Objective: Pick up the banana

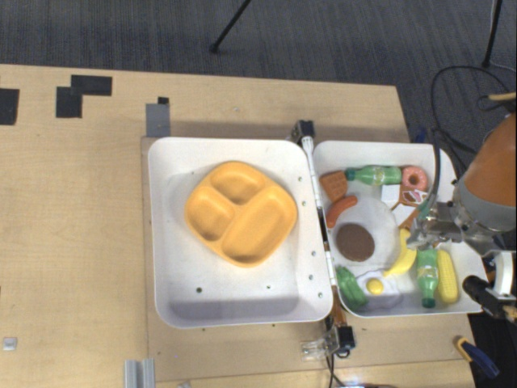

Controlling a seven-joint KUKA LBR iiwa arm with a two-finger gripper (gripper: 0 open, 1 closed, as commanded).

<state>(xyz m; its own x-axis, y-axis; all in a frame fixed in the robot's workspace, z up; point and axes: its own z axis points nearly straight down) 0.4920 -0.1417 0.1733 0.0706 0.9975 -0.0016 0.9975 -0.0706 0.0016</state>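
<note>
Now | banana (pixel 401 261) 1 | bottles (pixel 373 175) 2 | bins (pixel 242 312) 2

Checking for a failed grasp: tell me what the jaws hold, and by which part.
It cannot be told: the gripper sits right over the banana's upper end, with no grip visible.

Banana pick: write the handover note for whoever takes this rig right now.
Gripper: low over the right bin, just above the banana's upper end; finger state can't be read.
Banana: lying in the right bin, between the brown disc and the corn cob, not lifted.
Left bin: holds the yellow divided plate.
Done: arm positioned at the banana.
Left: grasp and lift it.
</note>
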